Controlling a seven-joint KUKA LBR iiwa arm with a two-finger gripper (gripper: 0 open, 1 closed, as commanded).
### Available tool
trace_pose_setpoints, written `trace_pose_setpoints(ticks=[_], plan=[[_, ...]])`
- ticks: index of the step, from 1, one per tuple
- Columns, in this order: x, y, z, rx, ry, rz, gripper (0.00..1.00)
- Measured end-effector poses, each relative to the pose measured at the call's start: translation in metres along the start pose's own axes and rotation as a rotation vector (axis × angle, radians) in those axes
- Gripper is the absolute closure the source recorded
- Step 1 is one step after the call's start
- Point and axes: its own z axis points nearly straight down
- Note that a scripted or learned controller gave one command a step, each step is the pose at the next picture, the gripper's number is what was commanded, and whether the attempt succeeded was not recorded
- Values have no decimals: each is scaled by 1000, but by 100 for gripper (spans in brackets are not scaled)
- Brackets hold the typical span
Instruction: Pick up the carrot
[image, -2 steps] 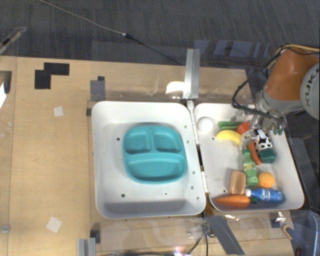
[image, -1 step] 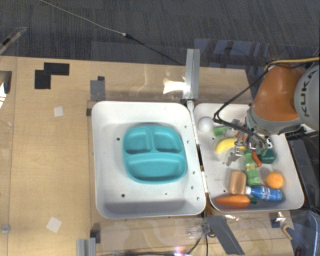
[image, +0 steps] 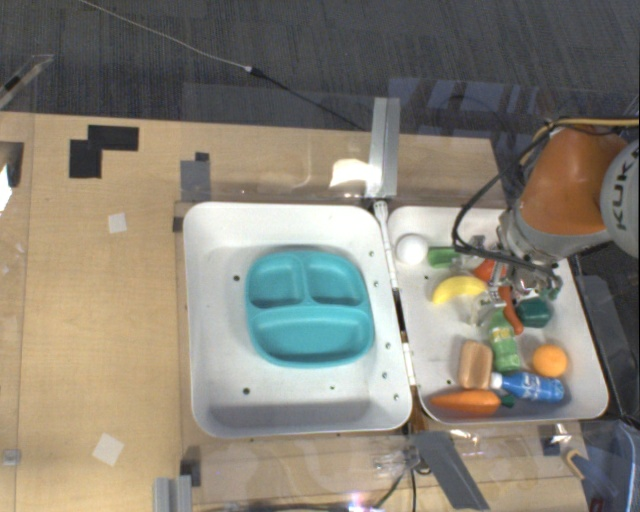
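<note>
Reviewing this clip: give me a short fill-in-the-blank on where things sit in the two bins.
1. The teal divided plate lies in the ____ bin.
2. The carrot lies along the right bin's ____ edge.
3. Just right of the carrot lies a ____ bottle.
4. The gripper hovers over the ____ bin, right of the banana.

Missing words: left; near; blue; right

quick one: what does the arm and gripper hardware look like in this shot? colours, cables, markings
The arm is grey with a rounded orange band above the wrist; part of the black KUKA lettering shows at the frame's right edge. Black cables loop along its left side down to the wrist. The gripper is a small dark metal assembly; finer detail is hard to make out against the clutter under it.
</note>
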Motion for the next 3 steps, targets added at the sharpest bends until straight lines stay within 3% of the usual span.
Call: trace_pose_setpoints(ticks=[1, 2, 3], plan=[[31, -55, 1, 0, 3, -433, 0], [87, 20, -2, -3, -2, -383, 0], [89, -11, -2, -3, -2, -675, 0]])
